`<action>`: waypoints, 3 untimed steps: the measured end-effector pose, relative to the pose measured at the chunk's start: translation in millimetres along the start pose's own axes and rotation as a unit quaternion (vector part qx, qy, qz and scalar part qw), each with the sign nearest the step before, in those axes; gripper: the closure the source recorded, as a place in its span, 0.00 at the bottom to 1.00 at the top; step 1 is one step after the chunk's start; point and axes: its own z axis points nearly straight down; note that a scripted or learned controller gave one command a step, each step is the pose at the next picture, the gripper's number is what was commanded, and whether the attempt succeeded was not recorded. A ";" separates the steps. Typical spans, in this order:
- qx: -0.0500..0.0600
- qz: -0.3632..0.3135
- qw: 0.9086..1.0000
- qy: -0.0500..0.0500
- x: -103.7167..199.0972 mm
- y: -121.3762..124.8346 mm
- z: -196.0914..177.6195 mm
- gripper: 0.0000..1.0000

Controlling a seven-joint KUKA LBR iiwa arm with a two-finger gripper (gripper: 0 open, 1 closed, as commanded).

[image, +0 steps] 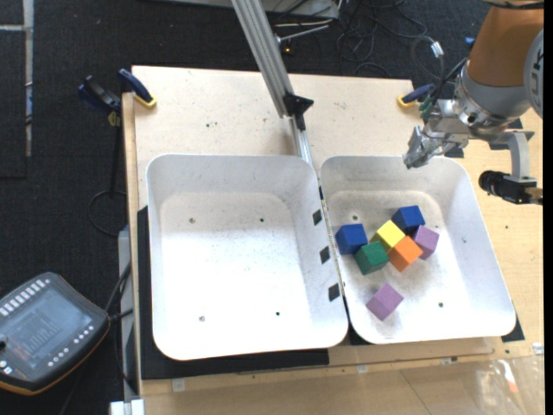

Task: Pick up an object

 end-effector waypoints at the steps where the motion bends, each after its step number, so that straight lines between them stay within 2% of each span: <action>1: -0.001 -0.001 1.000 0.000 45.6 -11.3 -3.8 1.00; 2: -0.001 -0.001 1.000 0.001 97.7 -31.6 -9.3 1.00; 3: 0.000 -0.002 1.000 0.001 157.1 -45.8 1.8 1.00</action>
